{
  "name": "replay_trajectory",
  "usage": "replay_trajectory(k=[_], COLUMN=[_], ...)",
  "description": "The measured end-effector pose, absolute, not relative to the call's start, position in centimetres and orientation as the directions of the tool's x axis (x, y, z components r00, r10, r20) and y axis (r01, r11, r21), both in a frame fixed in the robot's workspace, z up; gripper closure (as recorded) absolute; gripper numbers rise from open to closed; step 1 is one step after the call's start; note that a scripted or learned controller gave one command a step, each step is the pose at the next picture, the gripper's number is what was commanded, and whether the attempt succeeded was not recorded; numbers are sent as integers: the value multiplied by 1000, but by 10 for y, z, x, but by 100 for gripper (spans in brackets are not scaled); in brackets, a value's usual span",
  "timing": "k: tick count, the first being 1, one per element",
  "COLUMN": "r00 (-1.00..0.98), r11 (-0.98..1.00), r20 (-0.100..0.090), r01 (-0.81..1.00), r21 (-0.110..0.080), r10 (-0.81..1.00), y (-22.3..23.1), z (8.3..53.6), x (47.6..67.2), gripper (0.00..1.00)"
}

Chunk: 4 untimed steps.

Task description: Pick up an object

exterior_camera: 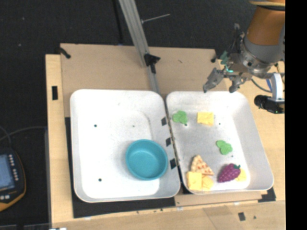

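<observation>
Nearest you, yellow cheese pieces (197, 180) and purple grapes (229, 172) lie in the right bin (254, 128). Your end effector (222, 84) hovers over its far rim, fingers spread, holding nothing.

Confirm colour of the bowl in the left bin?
Teal blue, solid, no pattern. The bowl shows clearly in the camera view, near the left bin's lower right corner.

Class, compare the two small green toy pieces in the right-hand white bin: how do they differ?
The green toy piece near the bin's far left corner lies beside the bins' dividing edge; the green toy piece further right lies mid-bin, nearer the purple toy grape bunch. The first looks rounder, the second more lobed. Both are green, small and lie untouched.
</observation>
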<state>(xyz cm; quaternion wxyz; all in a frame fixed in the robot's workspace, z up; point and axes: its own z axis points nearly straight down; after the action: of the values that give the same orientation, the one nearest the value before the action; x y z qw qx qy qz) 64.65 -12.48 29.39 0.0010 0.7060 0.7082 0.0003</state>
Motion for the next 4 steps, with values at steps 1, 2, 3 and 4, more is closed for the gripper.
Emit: replay_trajectory(k=[1,2,3,4], r00=[-3,1,3,2], r11=[3,-1,-3,-2], r20=[-1,-2,-3,-3], r01=[1000,1000,1000,1000], r21=[2,-5,-3,-4], r10=[1000,1000,1000,1000], y=[-125,-125,-131,-134], z=[294,231,171,114], x=[646,644,650,659], gripper=[0,0,0,0])
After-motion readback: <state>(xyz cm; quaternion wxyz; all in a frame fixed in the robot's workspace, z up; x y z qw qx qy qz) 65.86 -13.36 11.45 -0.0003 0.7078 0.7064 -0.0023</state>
